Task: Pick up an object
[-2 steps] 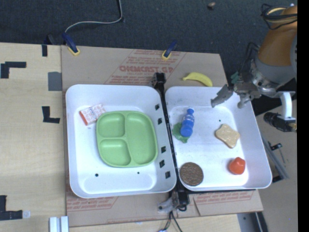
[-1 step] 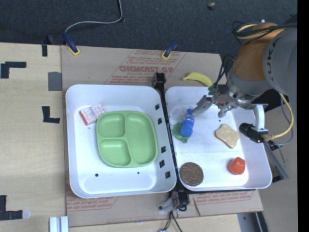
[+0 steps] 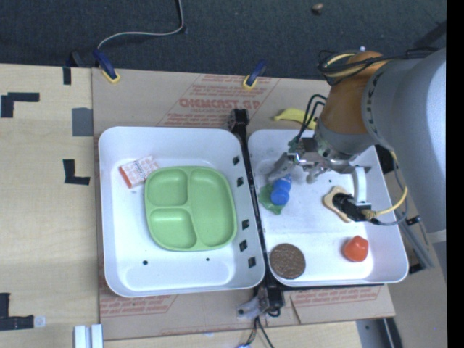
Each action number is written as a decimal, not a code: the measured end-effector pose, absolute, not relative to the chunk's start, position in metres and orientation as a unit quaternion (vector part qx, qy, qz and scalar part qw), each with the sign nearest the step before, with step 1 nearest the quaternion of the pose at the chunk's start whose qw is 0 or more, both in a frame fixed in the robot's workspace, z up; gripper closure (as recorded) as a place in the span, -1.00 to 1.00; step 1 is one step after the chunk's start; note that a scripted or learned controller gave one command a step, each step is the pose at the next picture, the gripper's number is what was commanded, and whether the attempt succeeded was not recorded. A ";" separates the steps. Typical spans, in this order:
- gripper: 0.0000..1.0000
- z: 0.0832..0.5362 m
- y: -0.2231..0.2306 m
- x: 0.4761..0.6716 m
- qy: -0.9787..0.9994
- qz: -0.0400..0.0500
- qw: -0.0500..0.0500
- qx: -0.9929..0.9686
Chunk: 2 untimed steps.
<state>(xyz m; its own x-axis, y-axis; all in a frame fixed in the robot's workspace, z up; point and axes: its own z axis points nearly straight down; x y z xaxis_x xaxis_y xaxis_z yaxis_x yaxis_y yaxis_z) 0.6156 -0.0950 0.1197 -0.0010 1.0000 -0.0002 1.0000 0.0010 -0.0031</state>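
The blue cylinder point(image 3: 280, 192) lies in the right bin point(image 3: 395, 267), close to the edge that meets the left bin point(image 3: 109, 194). It rests on a green piece point(image 3: 270, 204), which sticks out toward that same edge. My gripper point(image 3: 293, 176) is above the far half of the right bin, just beside the blue cylinder. It is spread open and there is nothing between the fingers point(image 3: 278, 171); one of them points to the cylinder's far end.

A tan piece point(image 3: 333, 197) lies nearer the right edge, partly covered by my own hardware. A brown disc point(image 3: 288, 260) sits at the near edge, by the corner next to the left bin. An orange thing point(image 3: 355, 249) is near the near right corner. Between the disc, the orange thing and the cylinder the white floor is bare, and this is the widest free room in the bin.

In the left bin a green plate point(image 3: 191, 207) with three sections fills the middle. A red and white packet point(image 3: 138, 170) touches its far left side; its print is too small to read.

The cardboard point(image 3: 167, 100) under the bins has red print at the far edge, reading about "CHEMCAST". A yellow thing point(image 3: 290, 114) lies on it, just beyond the right bin's far edge.
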 end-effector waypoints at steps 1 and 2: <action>-1.00 0.086 -0.097 0.614 -0.708 0.000 -0.002 -0.707; 1.00 0.096 -0.097 0.615 -0.708 -0.001 -0.002 -0.707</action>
